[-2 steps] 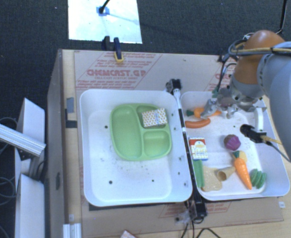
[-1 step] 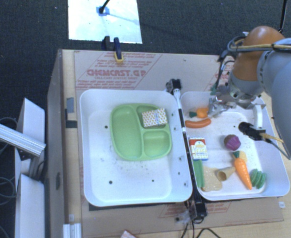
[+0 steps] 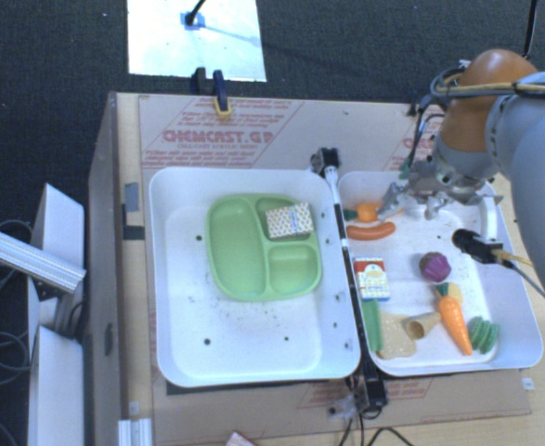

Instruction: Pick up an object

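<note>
Claw (image 3: 390,199) hanging low over right bin's (image 3: 523,328) far corner, open or shut impossible to tell, nothing seen gripped. Just beside: orange piece (image 3: 368,212), sausage (image 3: 369,231) below it, likely light, stiff, smooth, rolling easily; best pinched across the middle. Arm (image 3: 495,110) reaching in from right, wrist bending down toward left.

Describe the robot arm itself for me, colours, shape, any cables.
The arm has a smooth, rounded grey casing with an orange band above the wrist. Thin cables run along that band. Below it sits a metallic grey tool with small angular parts.
</note>
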